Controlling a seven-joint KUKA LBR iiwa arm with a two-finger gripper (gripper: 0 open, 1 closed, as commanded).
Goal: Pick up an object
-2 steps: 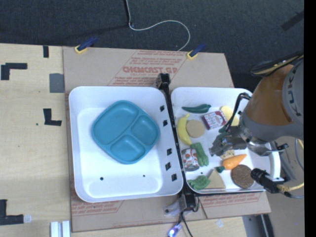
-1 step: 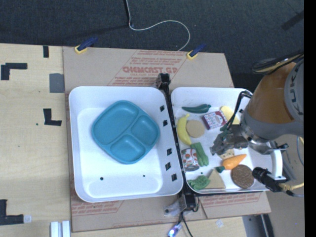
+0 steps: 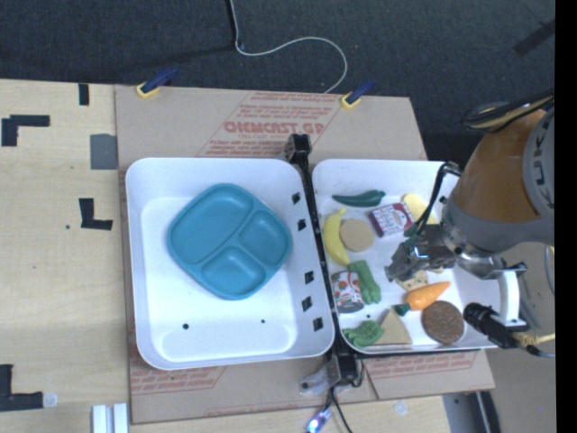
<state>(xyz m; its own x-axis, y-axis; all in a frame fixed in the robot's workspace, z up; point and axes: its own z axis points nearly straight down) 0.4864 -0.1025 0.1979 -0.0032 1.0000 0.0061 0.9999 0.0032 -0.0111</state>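
right bin (image 3: 379, 171) items: carrot (image 3: 426, 294) flat, just right of cucumber (image 3: 365, 280); brown disc (image 3: 443, 321) below carrot; banana (image 3: 334, 238) left of cucumber.

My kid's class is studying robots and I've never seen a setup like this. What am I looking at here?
One camera looks down at a slant on a bench with two shallow white bins. The grey-and-orange robot arm reaches in from the right; its gripper hovers over the right bin, among toy foods: a banana, a green chili pepper, a carrot, a small can and a brown round patty. The left bin holds a blue divided plate. I can't make out anything gripped.
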